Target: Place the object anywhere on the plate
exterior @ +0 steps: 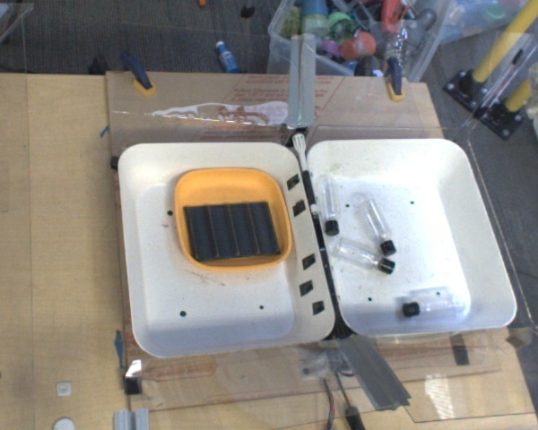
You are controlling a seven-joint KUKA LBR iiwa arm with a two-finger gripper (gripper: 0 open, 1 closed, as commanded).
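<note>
Resting on orange plate [233,186], black object [232,231]

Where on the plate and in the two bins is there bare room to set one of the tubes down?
The orange plate has just a thin bare rim around the black ribbed block. The left bin is bare in front of and left of the plate. The right bin is bare along its far and right side; four clear tubes crowd its left and front.
</note>
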